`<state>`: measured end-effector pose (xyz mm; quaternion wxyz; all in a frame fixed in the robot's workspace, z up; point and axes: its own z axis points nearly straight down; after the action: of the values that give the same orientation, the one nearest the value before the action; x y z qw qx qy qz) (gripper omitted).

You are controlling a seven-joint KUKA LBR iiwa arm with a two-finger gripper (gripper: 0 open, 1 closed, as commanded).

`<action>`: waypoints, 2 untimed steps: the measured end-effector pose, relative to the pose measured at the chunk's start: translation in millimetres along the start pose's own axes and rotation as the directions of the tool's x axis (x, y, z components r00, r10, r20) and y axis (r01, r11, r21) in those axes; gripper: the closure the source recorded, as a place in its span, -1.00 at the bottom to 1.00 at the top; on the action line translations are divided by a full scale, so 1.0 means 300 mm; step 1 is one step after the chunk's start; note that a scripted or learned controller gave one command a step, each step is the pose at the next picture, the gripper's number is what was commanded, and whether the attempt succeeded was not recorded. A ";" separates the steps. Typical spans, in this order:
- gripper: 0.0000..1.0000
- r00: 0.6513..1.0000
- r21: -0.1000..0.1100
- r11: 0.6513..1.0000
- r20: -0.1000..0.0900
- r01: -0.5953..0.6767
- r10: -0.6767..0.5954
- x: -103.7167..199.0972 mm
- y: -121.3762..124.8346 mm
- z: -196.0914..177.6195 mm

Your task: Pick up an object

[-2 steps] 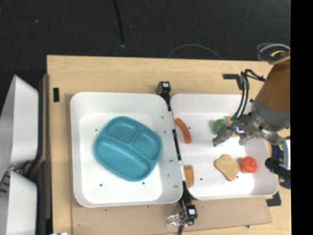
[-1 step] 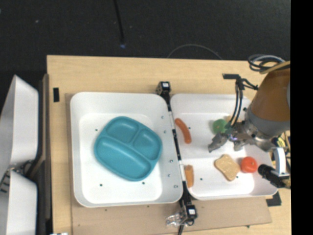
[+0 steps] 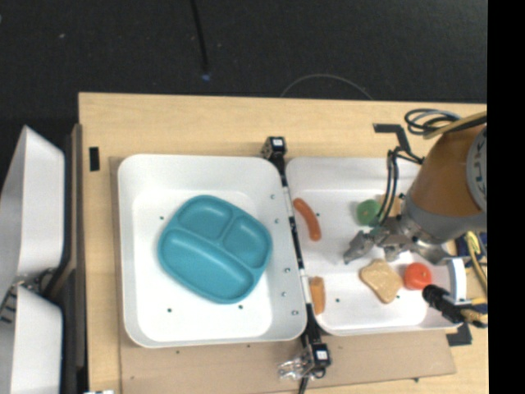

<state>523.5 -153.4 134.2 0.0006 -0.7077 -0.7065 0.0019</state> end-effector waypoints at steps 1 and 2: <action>1.00 1.000 -0.008 1.000 -0.002 -0.003 0.003 0.002 0.007 -0.046; 1.00 1.000 -0.012 1.000 0.000 0.005 -0.005 0.006 0.031 -0.255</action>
<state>533.2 -151.4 210.8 -0.0035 -0.7058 -0.7084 -0.0025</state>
